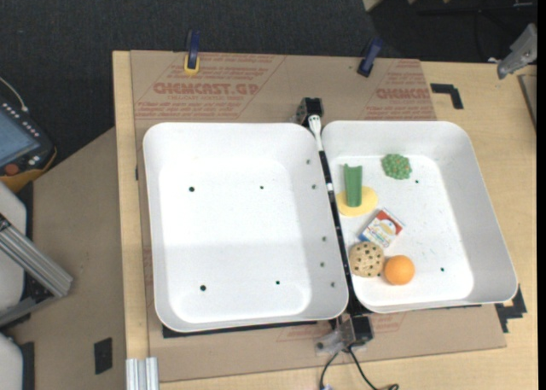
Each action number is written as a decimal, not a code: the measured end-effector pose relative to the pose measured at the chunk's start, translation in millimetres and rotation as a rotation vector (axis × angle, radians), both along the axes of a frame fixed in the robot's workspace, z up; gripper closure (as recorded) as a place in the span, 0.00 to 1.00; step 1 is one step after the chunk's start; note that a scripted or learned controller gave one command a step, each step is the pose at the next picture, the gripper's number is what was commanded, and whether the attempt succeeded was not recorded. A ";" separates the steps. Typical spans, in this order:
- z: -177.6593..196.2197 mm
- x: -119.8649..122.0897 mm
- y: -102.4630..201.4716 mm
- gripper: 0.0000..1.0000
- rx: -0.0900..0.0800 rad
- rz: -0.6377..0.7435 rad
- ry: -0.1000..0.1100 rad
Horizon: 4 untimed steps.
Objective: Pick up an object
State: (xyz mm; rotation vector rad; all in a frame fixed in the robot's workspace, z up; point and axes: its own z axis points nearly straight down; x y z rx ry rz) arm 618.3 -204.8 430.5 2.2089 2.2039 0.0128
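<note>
Objects, orange ball (398, 270) among them, lie in right bin (478, 209).

Two white bins (230, 145); inside one, an orange ball (398, 270), a speckled tan cookie (366, 258), a green block (352, 180) on a yellow disc (360, 202), and a green bumpy ball (396, 165).

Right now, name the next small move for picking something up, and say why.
Probably bring the arm in over the right bin toward the green bumpy object. It lies apart from the others, while the orange touches the cookie.
</note>
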 end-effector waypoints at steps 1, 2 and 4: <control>114.5 -64.5 -21.3 0.00 0.001 -0.002 0.005; 105.1 -61.4 -19.2 0.00 0.008 0.002 0.019; 116.8 -60.8 -19.3 1.00 0.003 0.003 0.013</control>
